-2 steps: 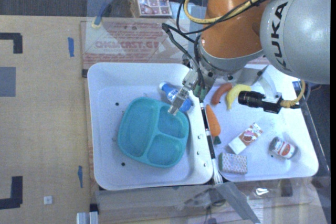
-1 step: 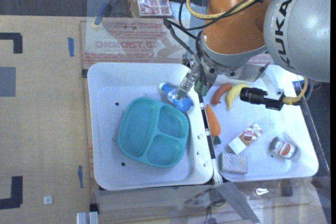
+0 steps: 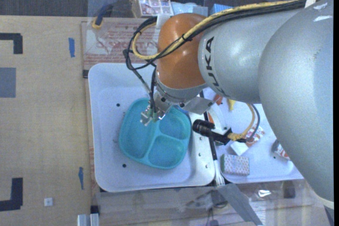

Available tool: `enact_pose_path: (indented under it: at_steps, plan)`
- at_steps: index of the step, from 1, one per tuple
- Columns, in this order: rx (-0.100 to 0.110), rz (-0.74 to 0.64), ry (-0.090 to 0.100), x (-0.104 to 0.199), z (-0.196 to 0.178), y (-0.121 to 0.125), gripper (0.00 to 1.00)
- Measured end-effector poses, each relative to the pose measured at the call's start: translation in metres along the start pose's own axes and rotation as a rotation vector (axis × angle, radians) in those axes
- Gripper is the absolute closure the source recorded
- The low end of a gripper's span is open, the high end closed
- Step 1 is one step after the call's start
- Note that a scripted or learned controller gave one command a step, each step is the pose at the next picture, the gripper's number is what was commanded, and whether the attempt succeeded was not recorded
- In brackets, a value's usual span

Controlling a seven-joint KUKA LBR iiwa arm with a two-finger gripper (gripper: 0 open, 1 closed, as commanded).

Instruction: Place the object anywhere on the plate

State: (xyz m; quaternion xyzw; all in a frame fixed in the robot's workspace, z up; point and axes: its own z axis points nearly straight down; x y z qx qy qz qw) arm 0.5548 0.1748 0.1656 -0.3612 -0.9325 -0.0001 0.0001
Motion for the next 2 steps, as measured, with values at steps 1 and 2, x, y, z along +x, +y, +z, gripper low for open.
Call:
enact_pose_path:
  at_steps: [1, 2]
  plan:
    - [-0.018, 0.192, -0.010, 0.056, 0.070, -0.018, 1.00]
    - [-0.002, 0.471, -0.002, 0.076, 0.064, -0.017, 1.00]
